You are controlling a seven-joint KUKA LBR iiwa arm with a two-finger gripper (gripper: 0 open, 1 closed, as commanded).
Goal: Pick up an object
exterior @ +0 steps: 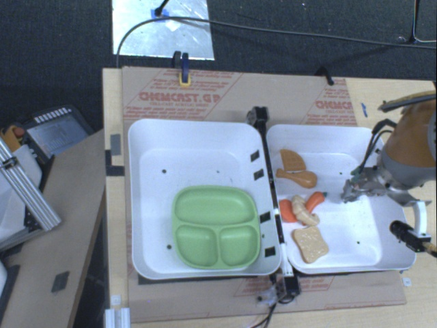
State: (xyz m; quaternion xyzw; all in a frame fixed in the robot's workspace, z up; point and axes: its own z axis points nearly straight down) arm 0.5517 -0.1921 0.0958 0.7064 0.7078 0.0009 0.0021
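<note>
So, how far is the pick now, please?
Done: the arm has reached over the right bin, with the gripper low over bare floor. In hand: nothing seen between its fingers. Left: the grasp and lift. The toy foods, a brown piece, a carrot and a bread slice, lie to its left, untouched. The green tray sits in the left bin.

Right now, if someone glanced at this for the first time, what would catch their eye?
Probably the green divided plate lying in the left bin. Next, the cluster of toy foods in the right bin: a bread slice, an orange carrot-like piece and a tan drumstick shape. The arm's gripper is over that bin's right part.
</note>
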